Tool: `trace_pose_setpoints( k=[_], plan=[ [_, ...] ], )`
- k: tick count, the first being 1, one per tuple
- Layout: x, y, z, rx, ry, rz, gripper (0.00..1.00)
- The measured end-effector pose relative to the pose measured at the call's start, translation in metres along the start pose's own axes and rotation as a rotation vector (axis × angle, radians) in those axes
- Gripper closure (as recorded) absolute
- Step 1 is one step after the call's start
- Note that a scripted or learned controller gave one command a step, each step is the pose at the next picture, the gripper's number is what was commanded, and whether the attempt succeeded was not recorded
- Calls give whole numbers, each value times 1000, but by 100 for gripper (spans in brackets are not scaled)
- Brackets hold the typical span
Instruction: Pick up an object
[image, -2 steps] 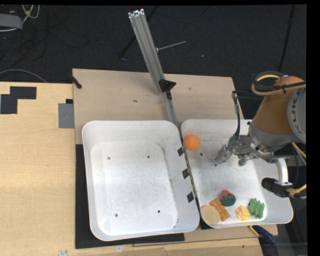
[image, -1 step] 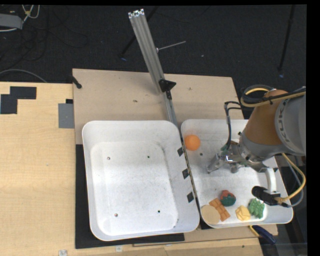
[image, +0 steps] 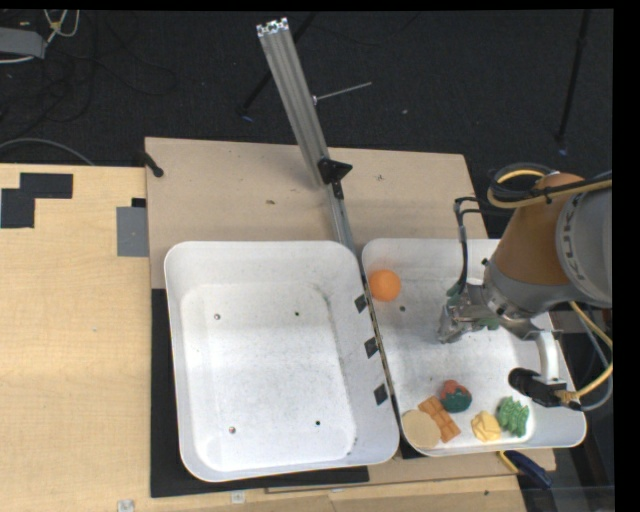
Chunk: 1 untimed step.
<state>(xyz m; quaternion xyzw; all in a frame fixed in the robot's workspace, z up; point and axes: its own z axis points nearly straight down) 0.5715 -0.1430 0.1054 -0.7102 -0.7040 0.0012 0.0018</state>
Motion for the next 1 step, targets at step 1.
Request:
trace_pose_setpoints(
  k=[1],
  plan=[
    [0, -6, -44, -6, -1, 1, 100]
  ],
)
